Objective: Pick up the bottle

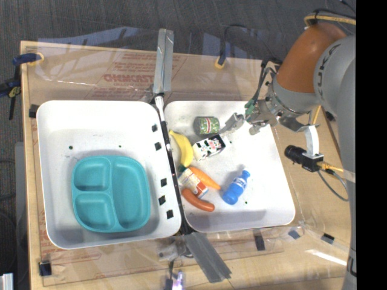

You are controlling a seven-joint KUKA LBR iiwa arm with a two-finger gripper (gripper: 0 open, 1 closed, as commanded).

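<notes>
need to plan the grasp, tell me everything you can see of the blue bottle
The blue bottle is small, looks plastic, with a white cap at its upper right end. It lies on its side on the floor of the right bin, slanted, cap pointing up and right. It sits apart from the carrot and the sausage to its left. Nothing touches it.

Blue plastic bottle [236, 188] with white cap, yellow banana [182, 148], teal sectioned tray [111, 193], green can [207, 125], both bins [60, 125] white.

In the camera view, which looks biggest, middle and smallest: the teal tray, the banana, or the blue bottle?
1. Teal tray, clearly the biggest.
2. Banana.
3. Blue bottle, only a little smaller than the banana, so that ranking is unsure.
</notes>
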